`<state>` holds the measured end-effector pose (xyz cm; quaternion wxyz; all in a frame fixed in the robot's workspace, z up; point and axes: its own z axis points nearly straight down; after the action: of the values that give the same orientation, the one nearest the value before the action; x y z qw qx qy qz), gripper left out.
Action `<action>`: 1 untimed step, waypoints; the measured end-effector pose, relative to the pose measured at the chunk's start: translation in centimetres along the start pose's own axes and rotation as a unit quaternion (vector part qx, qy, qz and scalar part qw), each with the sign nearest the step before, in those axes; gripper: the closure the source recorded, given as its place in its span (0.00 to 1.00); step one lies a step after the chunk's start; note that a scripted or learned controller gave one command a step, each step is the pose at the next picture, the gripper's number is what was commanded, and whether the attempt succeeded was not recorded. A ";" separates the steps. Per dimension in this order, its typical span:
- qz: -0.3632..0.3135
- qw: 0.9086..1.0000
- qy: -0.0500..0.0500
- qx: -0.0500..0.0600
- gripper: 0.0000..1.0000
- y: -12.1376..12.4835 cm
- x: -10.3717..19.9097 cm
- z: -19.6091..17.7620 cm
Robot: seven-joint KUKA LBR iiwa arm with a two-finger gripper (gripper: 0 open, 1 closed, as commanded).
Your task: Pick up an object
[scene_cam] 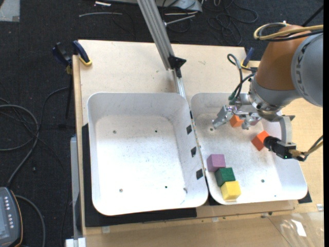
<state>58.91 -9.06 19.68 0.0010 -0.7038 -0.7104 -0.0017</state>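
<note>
My gripper (234, 118) hangs over the back part of the right bin (288, 187). A small orange block (236, 121) shows between its two metal fingers (221, 119), which are shut on it. A second orange block (259, 139) lies in the bin just to the right of it, partly under the arm's wrist. Near the bin's front left, a purple block (216, 161), a green block (224, 176) and a yellow block (231, 190) sit in a close row.
The left bin (97, 138) lies beside the right one, their walls meeting at the middle ridge (193, 148). A slanted metal rail (157, 27) runs down to the bins' back edge. Cables hang from the wrist (288, 151).
</note>
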 end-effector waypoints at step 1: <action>0.002 1.000 -0.001 0.002 0.00 -1.7 1.9 0.2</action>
<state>57.18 -7.13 19.51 0.0012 -0.7054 -0.7088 0.0004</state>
